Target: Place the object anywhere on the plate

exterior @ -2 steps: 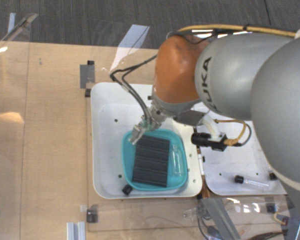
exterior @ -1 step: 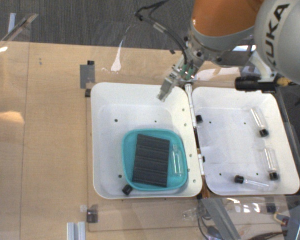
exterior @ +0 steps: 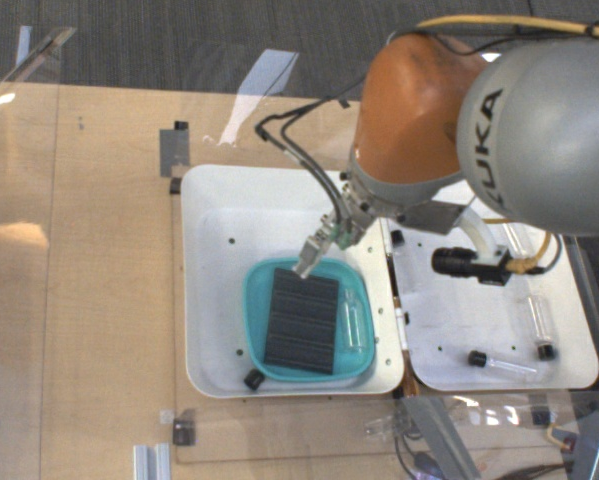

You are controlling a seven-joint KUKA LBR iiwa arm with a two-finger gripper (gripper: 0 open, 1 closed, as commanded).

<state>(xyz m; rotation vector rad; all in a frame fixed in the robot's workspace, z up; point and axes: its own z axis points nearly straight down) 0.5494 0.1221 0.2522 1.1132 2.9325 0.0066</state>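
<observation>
Dark ribbed block (exterior: 301,321) lying flat on teal plate (exterior: 357,363), inside left bin (exterior: 209,268); clear tube (exterior: 353,320) beside it on the same plate. Gripper (exterior: 309,258) at the block's upper edge, touching or just above; grip state impossible to tell. Apparent step: placement done, release pending or under way. Next move, by judgement: straight lift clear without dragging the block. Right bin (exterior: 579,363) holding small vials (exterior: 539,318).
</observation>
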